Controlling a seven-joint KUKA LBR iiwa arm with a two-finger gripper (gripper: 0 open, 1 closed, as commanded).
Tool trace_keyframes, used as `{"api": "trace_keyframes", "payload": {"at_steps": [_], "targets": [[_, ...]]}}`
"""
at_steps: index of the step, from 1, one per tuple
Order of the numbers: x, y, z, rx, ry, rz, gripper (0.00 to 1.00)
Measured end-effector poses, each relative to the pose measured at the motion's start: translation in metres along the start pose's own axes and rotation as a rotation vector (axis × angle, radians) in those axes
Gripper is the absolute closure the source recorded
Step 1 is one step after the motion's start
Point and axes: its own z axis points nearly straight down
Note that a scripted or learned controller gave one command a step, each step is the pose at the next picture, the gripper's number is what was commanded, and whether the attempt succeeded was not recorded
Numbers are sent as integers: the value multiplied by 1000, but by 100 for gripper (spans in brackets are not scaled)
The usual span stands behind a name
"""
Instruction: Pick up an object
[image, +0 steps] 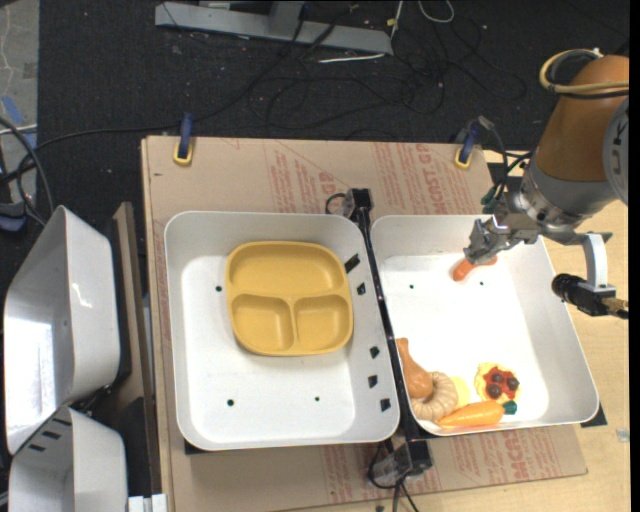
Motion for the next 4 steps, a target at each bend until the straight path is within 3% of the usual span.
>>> {"api": "trace_keyframes", "payload": {"at_steps": [1, 2, 3, 4], "targets": [[54, 8, -13, -2, -1, 0, 100], [110, 22, -4, 0, 0, 0, 100], [163, 20, 0, 2, -1, 1, 100], [217, 33, -18, -3, 0, 0, 100]]}}
